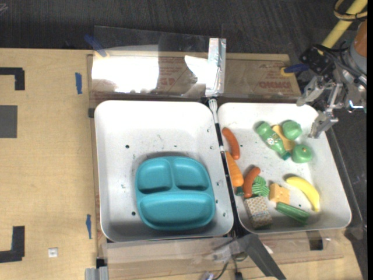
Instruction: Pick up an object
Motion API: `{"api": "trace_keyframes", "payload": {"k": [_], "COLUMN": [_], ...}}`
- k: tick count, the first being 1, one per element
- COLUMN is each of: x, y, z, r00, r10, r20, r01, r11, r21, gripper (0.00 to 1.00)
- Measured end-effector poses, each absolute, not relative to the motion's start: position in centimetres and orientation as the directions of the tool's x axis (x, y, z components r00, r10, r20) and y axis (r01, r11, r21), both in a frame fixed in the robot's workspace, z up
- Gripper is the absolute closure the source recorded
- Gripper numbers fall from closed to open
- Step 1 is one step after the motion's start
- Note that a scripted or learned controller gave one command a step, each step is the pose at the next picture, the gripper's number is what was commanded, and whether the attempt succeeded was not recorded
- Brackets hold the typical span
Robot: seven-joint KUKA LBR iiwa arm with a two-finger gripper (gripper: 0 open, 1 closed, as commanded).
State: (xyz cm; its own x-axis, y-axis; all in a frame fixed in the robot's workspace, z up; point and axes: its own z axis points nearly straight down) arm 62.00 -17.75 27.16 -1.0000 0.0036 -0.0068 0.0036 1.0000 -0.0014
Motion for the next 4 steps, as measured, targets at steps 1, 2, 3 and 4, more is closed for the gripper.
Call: {"api": "trace_keyframes", "payload": {"k": [1, 2, 3, 4], "x": [63.7, 65.5, 65.6, 65.1], "y": [-20.4, -18.5, -14.6, -9.1], "z": [16.9, 9.9, 8.8, 8.9], "r00": [-0.976, -0.948, -0.882, -0.920], "r10": [0.219, 0.319, 0.472, 0.392], "r20": [0.002, -0.009, 0.002, -0.007], "r01": [0.219, 0.319, 0.472, 0.392], "r11": [0.976, 0.948, 0.882, 0.920], "r21": [0.001, 0.000, -0.005, 0.003], "gripper": [0.00, 0.00, 0.00, 0.00]}}
